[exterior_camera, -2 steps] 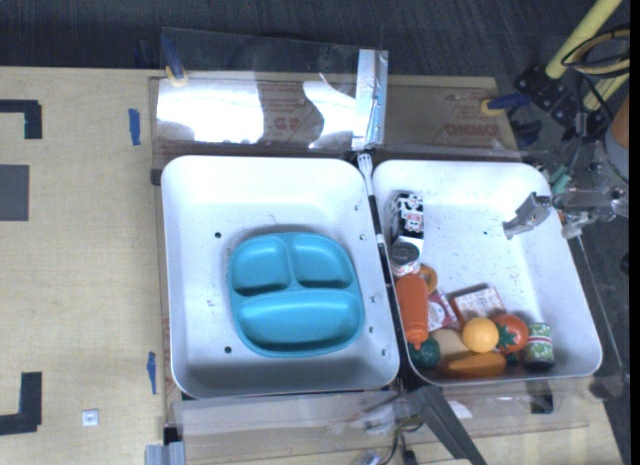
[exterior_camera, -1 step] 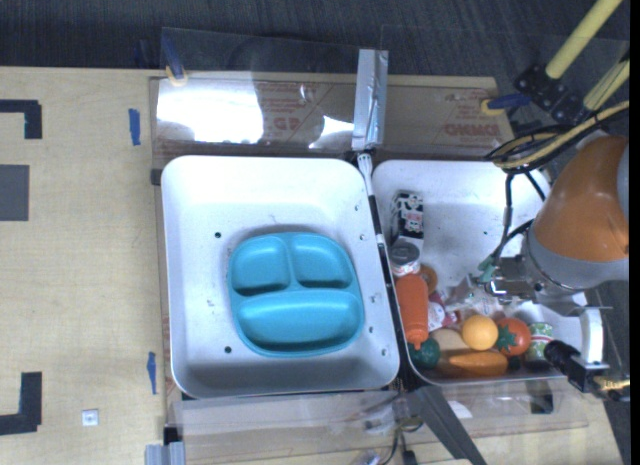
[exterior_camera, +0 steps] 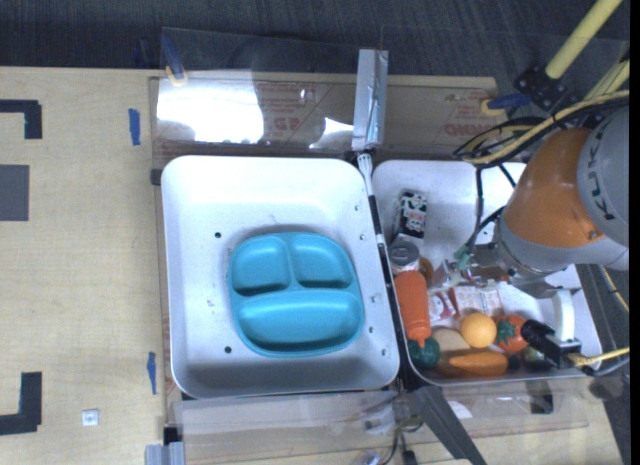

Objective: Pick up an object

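The things to pick from lie in the right bin (exterior_camera: 440, 178), crowded into its lower half at the lower right of the frame: an orange ball (exterior_camera: 478, 330), a carrot (exterior_camera: 477, 361) just below it, a red-orange tube (exterior_camera: 411, 305) along the bin's left wall, a small grey can (exterior_camera: 404, 253) above the tube, and a black-and-white box (exterior_camera: 413, 212) further up. Some flat red-and-white packets (exterior_camera: 462, 302) sit between the tube and the ball. None of these looks lifted; all seem to rest on the bin floor.

The arm (exterior_camera: 560, 198) reaches in from the right, its orange band over the bin's right half. The claw (exterior_camera: 478, 265) is low, just above the packets and near the ball, but the wrist hides most of it, so I cannot tell whether it is released or clenched, and nothing can be seen gripped in it.

The left bin (exterior_camera: 190, 193) holds a blue divided tray (exterior_camera: 295, 289).

As a judgement: the pick is at the approach or descent stage. The grasp and the lift both remain to be done
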